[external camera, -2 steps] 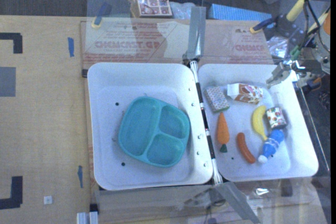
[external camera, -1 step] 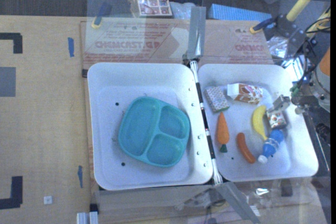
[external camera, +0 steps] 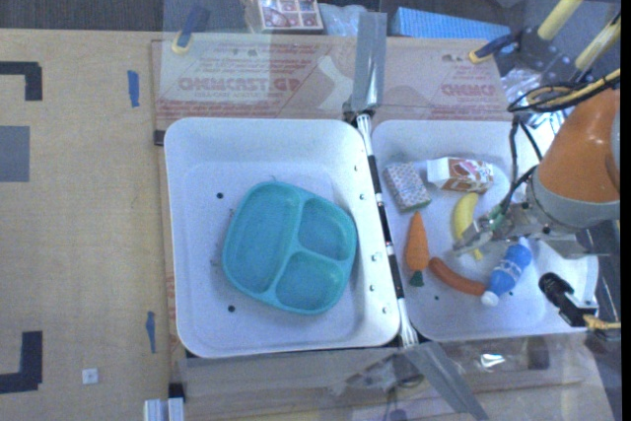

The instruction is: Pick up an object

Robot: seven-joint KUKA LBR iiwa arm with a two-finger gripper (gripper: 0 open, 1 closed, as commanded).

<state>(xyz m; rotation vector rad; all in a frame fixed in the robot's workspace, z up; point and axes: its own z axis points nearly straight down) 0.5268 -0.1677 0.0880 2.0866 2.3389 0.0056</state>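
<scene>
We note a teal three-compartment plastic tray (external camera: 289,246), smooth and semi-matt, in the matt white plastic left bin (external camera: 187,163). At three o'clock, the right white bin (external camera: 424,311) carries a glossy orange plastic carrot (external camera: 417,245) and glossy yellow plastic banana (external camera: 464,214). Bench (external camera: 79,212): matt wood.

Grey arm (external camera: 582,202) with a broad orange band above the wrist. Black cables looped at 12 o'clock of the band, one yellow among them. Small metallic gripper (external camera: 490,230) at 9 o'clock, thin wires along it.

Fixed overhead camera, slanted down on both bins (external camera: 187,212)
</scene>
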